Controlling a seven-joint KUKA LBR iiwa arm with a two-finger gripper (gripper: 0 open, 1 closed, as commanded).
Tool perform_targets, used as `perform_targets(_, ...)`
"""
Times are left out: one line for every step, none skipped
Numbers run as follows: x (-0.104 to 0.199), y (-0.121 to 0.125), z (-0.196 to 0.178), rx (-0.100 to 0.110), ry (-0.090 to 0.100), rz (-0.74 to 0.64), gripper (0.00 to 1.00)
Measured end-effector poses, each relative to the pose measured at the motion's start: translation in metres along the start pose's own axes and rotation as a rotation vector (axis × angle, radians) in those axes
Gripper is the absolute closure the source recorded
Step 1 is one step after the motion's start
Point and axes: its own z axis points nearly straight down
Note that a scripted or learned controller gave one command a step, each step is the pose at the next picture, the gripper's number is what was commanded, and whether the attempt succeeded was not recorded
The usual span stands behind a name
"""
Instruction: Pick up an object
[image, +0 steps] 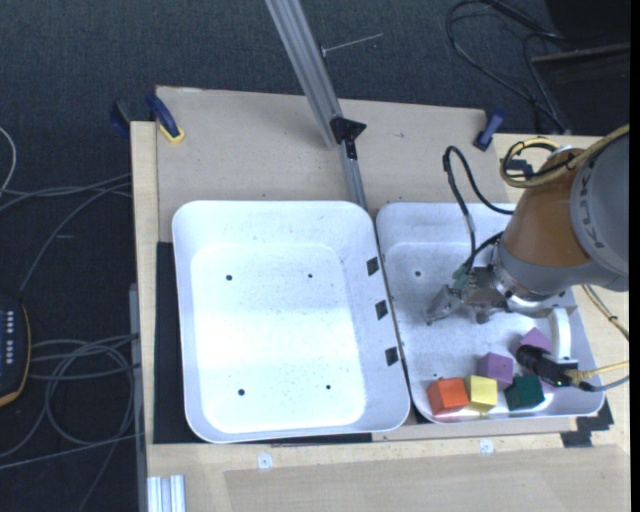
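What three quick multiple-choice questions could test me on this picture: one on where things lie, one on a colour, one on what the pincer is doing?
1. Where do the small blocks lie?
A. left bin
B. right bin, near corner
C. on the bench

2. What colour is the block beside the orange block?
A. yellow
B. blue
C. white

3. The pincer is
A. gripping the orange block
B. over bare bin floor, gripping nothing
C. in the left bin

Answers: 1 B, the blocks cluster in the right bin. 2 A, a yellow block touches it. 3 B, the pincer has no block between its fingers.
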Motion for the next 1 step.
perform_targets(0.0003,0.0014,-0.0122,-0.005,0.000,0.000,1.00)
